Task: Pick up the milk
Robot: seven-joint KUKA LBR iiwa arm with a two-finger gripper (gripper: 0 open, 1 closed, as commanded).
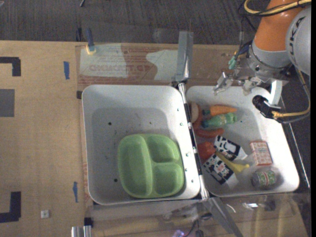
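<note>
The grey arm with its orange band (pixel 281 28) runs off the right edge. A red item (pixel 206 149) lies partly hidden beneath the black-and-white cartons (pixel 228 146).

So the arm (pixel 291 28) is that typical rounded KUKA look, light grey shell with a fat glossy orange band (pixel 276 26) wrapping the segment above the wrist. There's dark lettering on the grey casing at the far right, but it's cut off so you can't read it fully. A yellow cable (pixel 259 4) loops over the top of the orange part, with a black one running alongside it. Below that sits a darker metal wrist section, kind of busy, with small teal bits and thin wires. The gripper (pixel 232 80) is silvery bare metal. There's also a white bracket with a black round piece (pixel 261 104) and another yellow-and-black cable trailing off right.
</note>
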